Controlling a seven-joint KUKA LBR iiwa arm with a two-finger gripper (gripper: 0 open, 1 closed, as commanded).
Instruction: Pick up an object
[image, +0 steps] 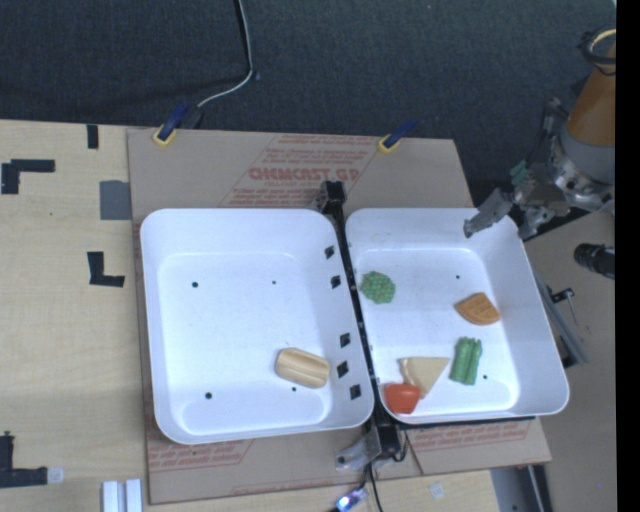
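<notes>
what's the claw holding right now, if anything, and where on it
Nothing is seen in its hold: the claw sits over the right bin's upper right rim, apart from the food pieces lying in the bins.

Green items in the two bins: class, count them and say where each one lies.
2, both in the right bin. The green broccoli-like piece lies near the divider at the bin's left side; the green stalk-like piece lies toward the near right, beside the pale wedge. Nothing appears hidden.
</notes>
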